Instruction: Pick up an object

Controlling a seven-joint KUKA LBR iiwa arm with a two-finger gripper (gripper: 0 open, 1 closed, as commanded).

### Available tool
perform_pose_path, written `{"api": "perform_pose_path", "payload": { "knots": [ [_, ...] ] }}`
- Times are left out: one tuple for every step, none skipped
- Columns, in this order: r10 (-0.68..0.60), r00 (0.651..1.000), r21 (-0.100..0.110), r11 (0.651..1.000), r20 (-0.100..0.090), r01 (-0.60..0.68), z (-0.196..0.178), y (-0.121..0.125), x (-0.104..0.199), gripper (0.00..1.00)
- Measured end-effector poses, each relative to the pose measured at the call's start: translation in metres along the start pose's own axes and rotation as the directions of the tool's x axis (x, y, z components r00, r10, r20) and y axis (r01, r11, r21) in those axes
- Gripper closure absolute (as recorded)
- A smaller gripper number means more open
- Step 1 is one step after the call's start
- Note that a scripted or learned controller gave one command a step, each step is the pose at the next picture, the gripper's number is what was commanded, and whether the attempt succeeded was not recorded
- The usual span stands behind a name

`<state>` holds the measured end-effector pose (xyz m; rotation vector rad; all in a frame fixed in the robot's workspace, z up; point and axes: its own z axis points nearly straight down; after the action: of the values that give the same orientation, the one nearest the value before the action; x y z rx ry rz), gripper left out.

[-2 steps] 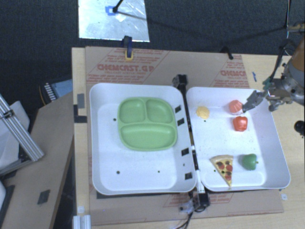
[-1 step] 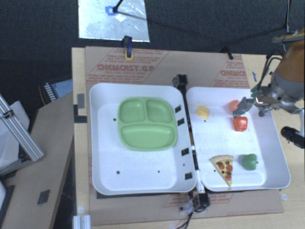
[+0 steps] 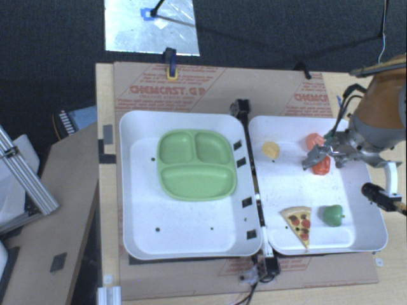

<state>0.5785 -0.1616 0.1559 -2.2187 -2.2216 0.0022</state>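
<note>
Bench, 2 bins — left bin (image 3: 137, 189): green plate (image 3: 196, 164).

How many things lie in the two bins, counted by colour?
Green: 2, the divided plate and the small pepper-like toy
Yellow: 1, the round piece
Red-orange: 1, the toy beside the gripper
Mixed colours: 1, the pizza slice
Total: 5

Bench (image 3: 108, 189), cardboard sheet (image 3: 210, 84), 2 white bins (image 3: 137, 234) side by side

Green tray (image 3: 196, 165): lying in the left bin (image 3: 137, 227).
Foil sheet (image 3: 151, 16): lying well beyond the left bin.
Yellow clamp (image 3: 171, 64): sitting between them.
</note>
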Motion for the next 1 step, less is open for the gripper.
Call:
{"api": "perform_pose_path", "payload": {
  "knots": [
    [0.002, 1.000, -0.011, 1.000, 0.009, -0.002, 0.0560, 0.0024, -0.0013, 0.00]
  ]
}}
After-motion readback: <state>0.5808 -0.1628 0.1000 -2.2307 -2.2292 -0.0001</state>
